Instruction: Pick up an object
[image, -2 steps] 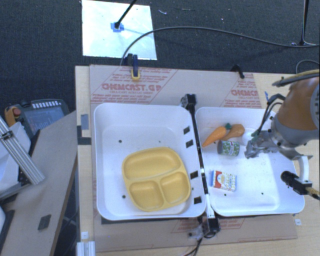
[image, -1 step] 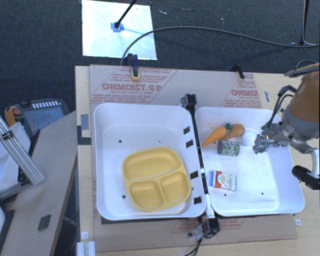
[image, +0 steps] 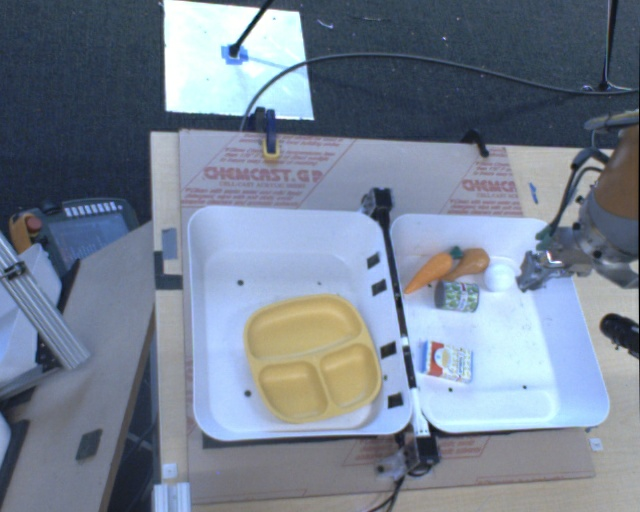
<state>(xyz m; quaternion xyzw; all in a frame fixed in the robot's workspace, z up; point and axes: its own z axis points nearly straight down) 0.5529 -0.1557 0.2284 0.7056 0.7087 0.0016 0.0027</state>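
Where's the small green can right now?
The small green can lies in the right white bin, just below the orange carrot and above the small red-and-white carton.

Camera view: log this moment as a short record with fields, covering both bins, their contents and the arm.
left bin: holds a yellow divided tray, three compartments
right bin: holds four small items
carrot: orange, near the bin divider, tip pointing to the divider
small can: lying just below the carrot
white ball: right of the carrot, nearest the gripper
small carton: red and white, lying flat toward the near side
gripper: over the right bin's far right part, beside the white ball, nothing seen held
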